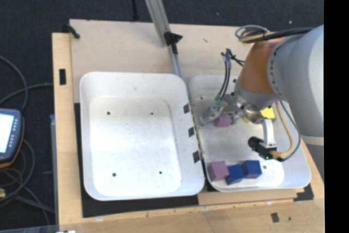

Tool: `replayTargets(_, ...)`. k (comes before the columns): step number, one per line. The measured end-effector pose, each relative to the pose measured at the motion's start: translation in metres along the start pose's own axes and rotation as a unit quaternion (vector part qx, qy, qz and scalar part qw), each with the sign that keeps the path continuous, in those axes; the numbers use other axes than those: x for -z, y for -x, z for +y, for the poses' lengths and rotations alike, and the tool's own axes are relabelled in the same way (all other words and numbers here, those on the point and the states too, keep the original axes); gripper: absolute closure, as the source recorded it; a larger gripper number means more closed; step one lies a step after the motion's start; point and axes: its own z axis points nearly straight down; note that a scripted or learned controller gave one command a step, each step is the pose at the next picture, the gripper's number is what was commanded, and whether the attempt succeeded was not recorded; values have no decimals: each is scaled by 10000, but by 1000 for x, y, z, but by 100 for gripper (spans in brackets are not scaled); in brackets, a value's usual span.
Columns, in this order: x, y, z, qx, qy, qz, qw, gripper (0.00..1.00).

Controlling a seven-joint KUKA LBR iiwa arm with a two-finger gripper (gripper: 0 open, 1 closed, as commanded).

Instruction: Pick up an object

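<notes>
White plastic makes up both shallow bins on the wooden bench (125, 46): the left bin (133, 133) fills the middle of the frame, and the right bin (294, 172) sits just beside it toward the lower right. The grey arm (297, 79) comes in from the right edge, its orange band (256, 68) above the wrist, and reaches down over the upper part of the right bin. The gripper (218, 115) is low in that bin, close to the wall shared with the left bin. A small purple block (222, 120) lies right at its tip, touching or nearly touching the fingers; whether the claw is clenched on it, or released beside it, cannot be told from this angle, since the wrist and cables (226, 76) cover much of it.

A yellow object (267, 113) peeks out just right of the wrist, partly hidden by the arm. Along the lower edge of the right bin three more pieces lie in a row, touching one another: a larger purple block (218, 170) at the left, then a blue block (235, 173), then a second blue block (252, 168). They are well apart from the gripper.

An aluminium rail (155, 3) runs at a slant from the top of the frame down to the gap between the bins. A handheld screen (8, 136) lies on the dark floor at the left edge.
</notes>
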Motion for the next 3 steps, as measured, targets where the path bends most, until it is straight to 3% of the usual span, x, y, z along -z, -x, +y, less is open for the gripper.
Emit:
replayTargets(1, 12, 5, -1, -1, -1, -14, 10000, 100)
replayTargets(2, 104, -104, 18, 15, 19, 12, 10000, 100)
replayTargets(3, 99, -154, 4, -1, -30, 5, 10000, 100)
